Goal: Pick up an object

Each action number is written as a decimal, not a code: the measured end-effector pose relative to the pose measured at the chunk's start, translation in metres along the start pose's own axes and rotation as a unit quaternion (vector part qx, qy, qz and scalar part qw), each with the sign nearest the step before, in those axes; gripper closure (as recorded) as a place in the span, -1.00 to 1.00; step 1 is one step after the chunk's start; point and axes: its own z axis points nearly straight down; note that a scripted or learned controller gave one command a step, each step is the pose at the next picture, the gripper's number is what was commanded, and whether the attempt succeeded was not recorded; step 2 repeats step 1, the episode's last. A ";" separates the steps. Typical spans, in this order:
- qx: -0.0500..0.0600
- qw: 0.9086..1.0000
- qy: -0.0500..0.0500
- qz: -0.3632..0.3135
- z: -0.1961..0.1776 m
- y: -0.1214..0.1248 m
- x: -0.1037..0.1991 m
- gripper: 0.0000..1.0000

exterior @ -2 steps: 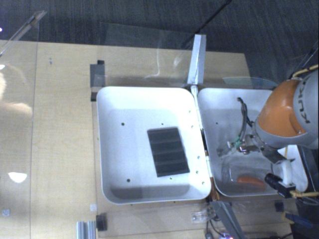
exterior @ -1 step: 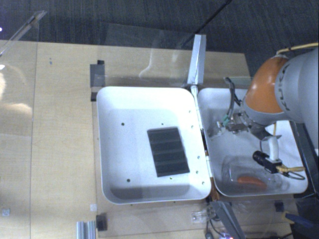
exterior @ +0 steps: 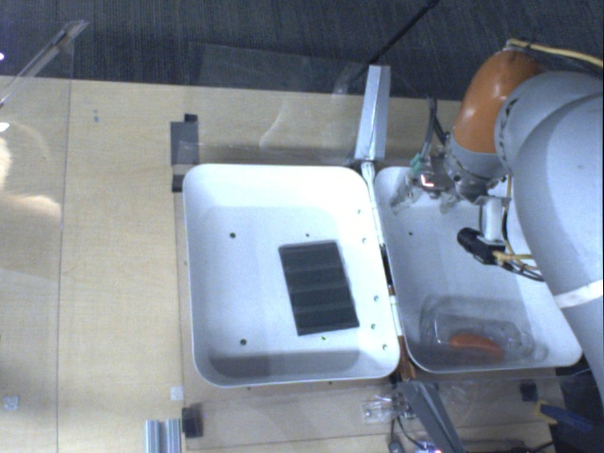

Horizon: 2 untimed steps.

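Note:
A dark ribbed rectangular pad [exterior: 318, 287] lies flat in the middle of the left bin [exterior: 212, 253]. In the right bin [exterior: 434, 262], near its front edge, a clear plastic item with an orange piece inside [exterior: 475, 340] lies on its side. My gripper [exterior: 422, 179] hangs over the right bin's far left corner, below the orange wrist band. It is well apart from both objects.
The grey arm [exterior: 557, 177] covers the right bin's right side. A metal post [exterior: 374, 121] stands behind the seam between the bins. Black brackets [exterior: 185, 140] sit at the left bin's corners. Cables [exterior: 500, 248] trail from the wrist.

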 end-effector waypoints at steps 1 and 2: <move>-0.001 1.000 -0.001 0.005 -0.060 -0.014 -0.054 -1.00; -0.001 1.000 -0.001 0.005 -0.060 -0.014 -0.054 -1.00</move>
